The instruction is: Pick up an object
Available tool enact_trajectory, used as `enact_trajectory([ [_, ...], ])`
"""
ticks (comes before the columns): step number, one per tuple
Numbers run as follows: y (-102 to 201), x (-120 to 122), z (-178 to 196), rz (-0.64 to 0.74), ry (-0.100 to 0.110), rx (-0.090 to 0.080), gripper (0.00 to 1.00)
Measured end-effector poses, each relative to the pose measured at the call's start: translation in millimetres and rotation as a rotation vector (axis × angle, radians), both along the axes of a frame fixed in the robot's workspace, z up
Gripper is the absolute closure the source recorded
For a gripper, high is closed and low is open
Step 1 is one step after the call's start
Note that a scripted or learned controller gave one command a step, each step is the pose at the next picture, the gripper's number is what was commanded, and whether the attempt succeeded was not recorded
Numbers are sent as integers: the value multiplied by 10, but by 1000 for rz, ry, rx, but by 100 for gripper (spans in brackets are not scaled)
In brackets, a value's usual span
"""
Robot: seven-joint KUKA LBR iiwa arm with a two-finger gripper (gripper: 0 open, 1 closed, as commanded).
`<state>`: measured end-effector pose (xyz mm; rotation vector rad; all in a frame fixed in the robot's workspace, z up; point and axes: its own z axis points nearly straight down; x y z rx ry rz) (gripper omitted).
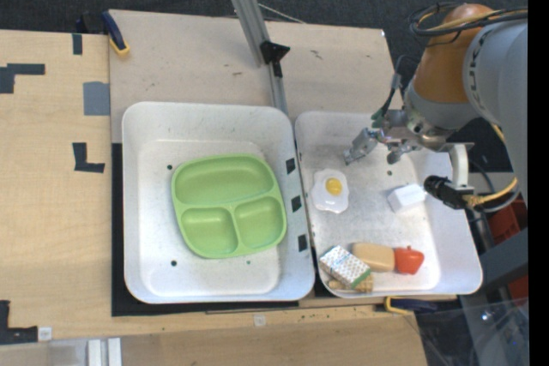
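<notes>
The right bin (446, 270) holds a toy fried egg (330, 190), a white block (406, 197), a tan bread-like piece (373, 255), a red pepper-like toy (410, 260) and a patterned packet (345, 267). My gripper (377, 153) hangs over the bin's back part, above and to the right of the egg and up-left of the white block. Its two fingers stand apart, open, with nothing between them. The grey arm with its orange band (450, 64) comes in from the upper right.
A green divided plate (229, 204) lies in the left bin (137, 184). A slanted metal post (249, 4) rises behind the bins, reaching down to the divide between them. Black cables (455, 191) hang by the right bin's right rim.
</notes>
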<state>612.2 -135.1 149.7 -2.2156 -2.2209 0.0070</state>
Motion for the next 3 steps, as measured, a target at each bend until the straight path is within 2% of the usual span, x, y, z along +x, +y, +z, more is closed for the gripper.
enact_trajectory([
  [1, 70, 24, -470, 0, -1, 0, 0],
  [2, 68, 33, -340, 0, -4, -1, 100],
  [3, 21, 80, 104, -1, -9, -1, 100],
])
